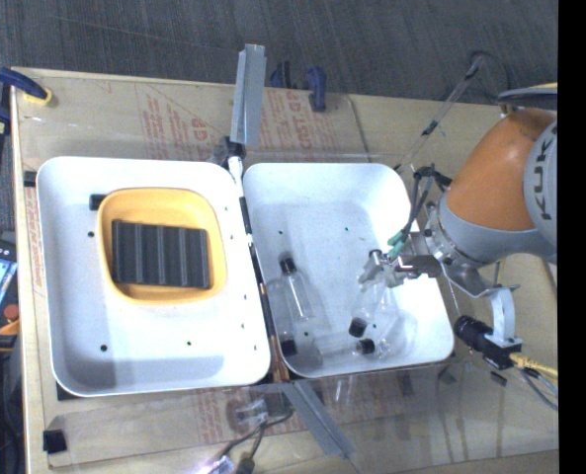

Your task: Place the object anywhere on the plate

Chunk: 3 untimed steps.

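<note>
The worktop [391, 117] carries two shallow white bins side by side. The left bin [65, 265] holds a yellow plate [159, 203] with a dark ribbed rectangle [161, 255] lying on its middle. The right bin [322, 196] holds a clear syringe-like object [294, 299] with dark ends, lying lengthwise in its near-left part, well apart from the plate. A second clear, glassy item [381, 329] with small dark caps lies in the near-right corner of the same bin. The arm [495, 181] reaches in from the right, and its claw [383, 265] hangs over the right side of the right bin, just above the glassy item. Whether the claw is released or clenched cannot be told.
</note>
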Tool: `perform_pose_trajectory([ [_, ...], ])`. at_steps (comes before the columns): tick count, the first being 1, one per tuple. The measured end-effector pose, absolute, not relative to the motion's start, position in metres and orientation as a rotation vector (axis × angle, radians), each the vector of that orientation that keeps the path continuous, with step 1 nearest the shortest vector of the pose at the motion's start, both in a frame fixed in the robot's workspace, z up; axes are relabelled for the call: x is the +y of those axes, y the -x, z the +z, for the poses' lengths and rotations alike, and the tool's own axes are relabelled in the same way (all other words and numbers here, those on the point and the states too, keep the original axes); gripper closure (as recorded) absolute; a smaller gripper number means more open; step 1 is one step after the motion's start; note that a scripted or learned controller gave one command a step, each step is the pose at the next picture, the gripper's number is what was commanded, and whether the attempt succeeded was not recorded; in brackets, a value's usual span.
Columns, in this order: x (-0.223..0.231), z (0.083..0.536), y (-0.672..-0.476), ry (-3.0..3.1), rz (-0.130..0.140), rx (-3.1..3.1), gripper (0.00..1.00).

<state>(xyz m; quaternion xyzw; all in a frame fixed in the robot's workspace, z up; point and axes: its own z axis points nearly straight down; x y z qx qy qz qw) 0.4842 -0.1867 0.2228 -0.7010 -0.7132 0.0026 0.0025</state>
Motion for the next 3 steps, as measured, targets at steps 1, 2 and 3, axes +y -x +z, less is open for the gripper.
perform_pose_trajectory([
  [1, -0.110, 0.232, -0.518, 2.017, 0.004, -2.404, 1.00],
  [2, -0.053, 0.227, -0.554, 1.922, 0.002, -2.483, 1.00],
  [3, -0.009, 0.211, -0.609, 1.530, 0.001, -2.743, 1.00],
])
